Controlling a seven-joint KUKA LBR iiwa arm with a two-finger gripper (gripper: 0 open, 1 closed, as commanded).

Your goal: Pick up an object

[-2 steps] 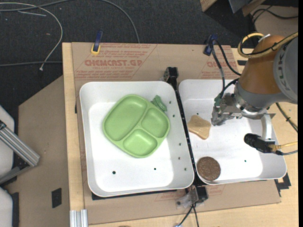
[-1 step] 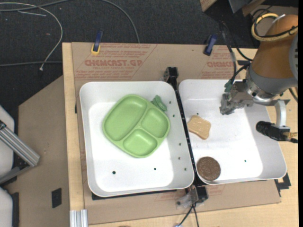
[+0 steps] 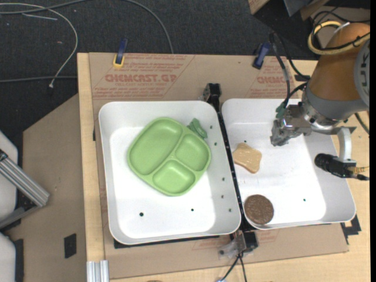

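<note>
Surroundings: dark carpet with two thin grey cables (image 3: 64,16) far left; cardboard sheet (image 3: 150,75) covers the bench, two blue clips at its far edge.
Bins: two white ones side by side, left bin (image 3: 111,175) and right bin (image 3: 317,198).
Left bin contents: one green divided plate (image 3: 169,155) with three compartments; one small dark green piece (image 3: 198,128) touching its far right edge.
Right bin contents: two objects, one tan sponge-like block (image 3: 247,157) near the left wall, one round brown disc (image 3: 258,209) at the near left corner.
Arm: one, grey with orange band, over the right bin's far side.
Hand (image 3: 281,135): above bare bin floor, right of the tan block, apart from it; cannot tell whether spread or pressed together.
</note>
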